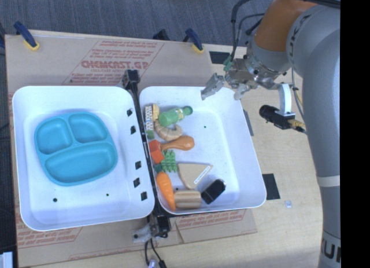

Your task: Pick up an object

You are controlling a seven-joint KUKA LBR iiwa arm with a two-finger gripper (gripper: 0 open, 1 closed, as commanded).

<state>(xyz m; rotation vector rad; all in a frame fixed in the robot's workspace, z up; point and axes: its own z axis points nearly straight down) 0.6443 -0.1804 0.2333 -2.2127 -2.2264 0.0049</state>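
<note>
My gripper (224, 91) hangs over the back edge of the right bin (240, 145), its two fingers (209, 90) spread open with nothing between them. The objects lie along the bin's left side, forward and left of the gripper. A green bottle (173, 115) is the closest, beside a striped snack bar (151, 116). Below these come a beige curved piece (169, 132) and an orange piece (182, 143). Further forward lie a green leafy toy (169, 160), a carrot (165, 187), a tan wedge (195, 174), a black block (213, 191) and a wooden cylinder (186, 199).
The left bin (23, 191) holds a blue divided plate (75, 147). A black clip divider (136, 139) joins the two bins. The right bin's right half is bare white floor. The grey arm (315, 87) fills the right side.
</note>
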